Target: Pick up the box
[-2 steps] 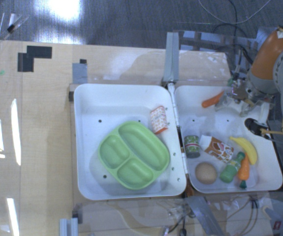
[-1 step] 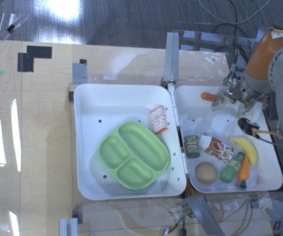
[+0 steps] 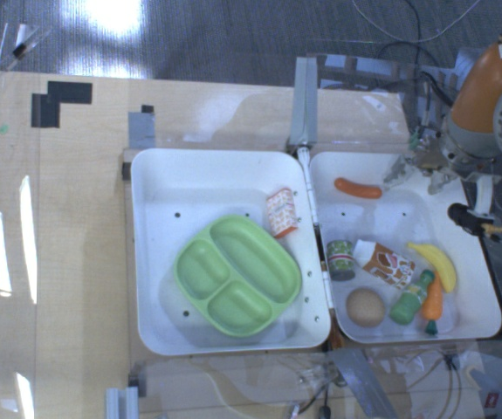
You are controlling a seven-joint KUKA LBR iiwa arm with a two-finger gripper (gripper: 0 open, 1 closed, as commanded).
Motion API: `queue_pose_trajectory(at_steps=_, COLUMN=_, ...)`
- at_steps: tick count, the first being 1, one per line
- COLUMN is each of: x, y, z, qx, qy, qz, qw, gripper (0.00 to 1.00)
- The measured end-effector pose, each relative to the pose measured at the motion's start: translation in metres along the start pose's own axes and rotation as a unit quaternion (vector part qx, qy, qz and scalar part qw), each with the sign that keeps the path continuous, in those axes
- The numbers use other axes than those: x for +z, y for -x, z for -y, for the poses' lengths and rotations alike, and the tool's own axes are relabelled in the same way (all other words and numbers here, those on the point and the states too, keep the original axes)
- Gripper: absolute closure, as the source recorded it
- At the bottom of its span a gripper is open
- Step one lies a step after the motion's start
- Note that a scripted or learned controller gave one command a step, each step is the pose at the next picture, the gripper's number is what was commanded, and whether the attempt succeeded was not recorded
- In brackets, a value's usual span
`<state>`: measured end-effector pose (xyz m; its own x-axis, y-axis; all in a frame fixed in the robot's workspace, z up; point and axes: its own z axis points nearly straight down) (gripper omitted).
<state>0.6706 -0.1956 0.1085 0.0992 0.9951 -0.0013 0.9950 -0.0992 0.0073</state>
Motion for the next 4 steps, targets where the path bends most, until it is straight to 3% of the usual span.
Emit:
queue_pose_trajectory(at_steps=1, x=0.021, y=-0.039, z=0.043, qx=0.040, qy=0.000, qz=-0.001, qw=0.9992, gripper=0.00)
queue_pose_trajectory(at_steps=2, x=0.021, y=-0.054, z=0.006, qx=0.090, qy=-0.001, qz=0.000, qw=0.9960, gripper=0.00)
queue_pose_trajectory(at_steps=3, x=0.022, y=-0.052, z=0.006, qx=0.047, qy=-0.001, qz=0.000, qw=0.9989, gripper=0.00)
queue_pose_trajectory(at_steps=4, x=0.020, y=-0.110, z=0.042, qx=-0.008, qy=0.000, qz=-0.002, qw=1.0000, gripper=0.00)
